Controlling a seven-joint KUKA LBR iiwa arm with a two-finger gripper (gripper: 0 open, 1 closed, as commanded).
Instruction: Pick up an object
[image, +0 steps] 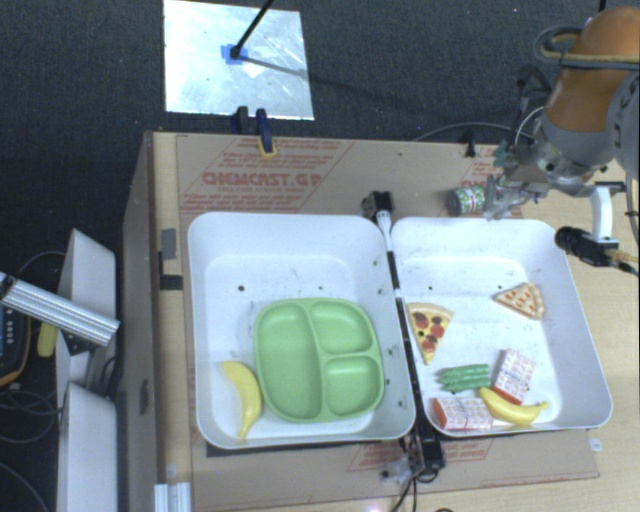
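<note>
My gripper (503, 203) hangs over the far rim of the right bin (570, 300), near its back right corner. Just to its left a small silver and green can (464, 200) lies on the bench outside the bin; I cannot tell whether they touch. In the right bin lie a pizza slice (430, 328), a second pizza slice (520, 299), green beans (463, 377), a red and white box (514, 375), a banana (512, 408) and a red and white packet (462, 413).
The left bin (215, 300) holds a green divided plate (320, 358) and a banana (243, 396) at its front left. A raised divider (392, 280) separates the two bins. A grey rail (60, 310) sits off the bench to the left.
</note>
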